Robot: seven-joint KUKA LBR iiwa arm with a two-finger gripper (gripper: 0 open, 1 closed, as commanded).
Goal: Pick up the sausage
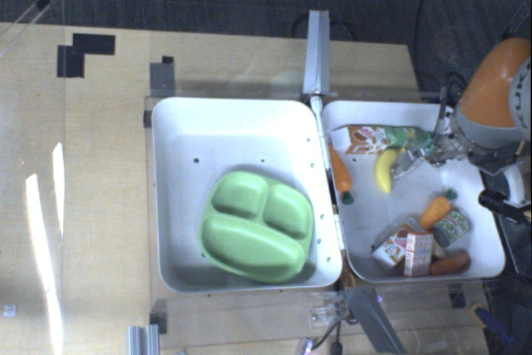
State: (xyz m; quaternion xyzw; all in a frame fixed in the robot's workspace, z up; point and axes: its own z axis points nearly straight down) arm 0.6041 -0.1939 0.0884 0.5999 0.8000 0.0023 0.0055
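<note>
The sausage [450,264], short and reddish-brown, lies in the near right corner of the right bin [366,216]. It rests against a small printed carton [406,250]. My gripper [407,164] reaches in from the right and hangs over the bin's far half, just right of a yellow banana [383,170]. It is well away from the sausage, which lies nearer the camera and further right. The orange band of the arm [497,87] sits above the bin's right rim.
The right bin also holds a flat packet [370,137] at the back, an orange carrot [339,170] along the left wall, a smaller carrot [435,211] and a green can [452,227]. A green divided tray [258,224] lies in the left bin [179,179].
</note>
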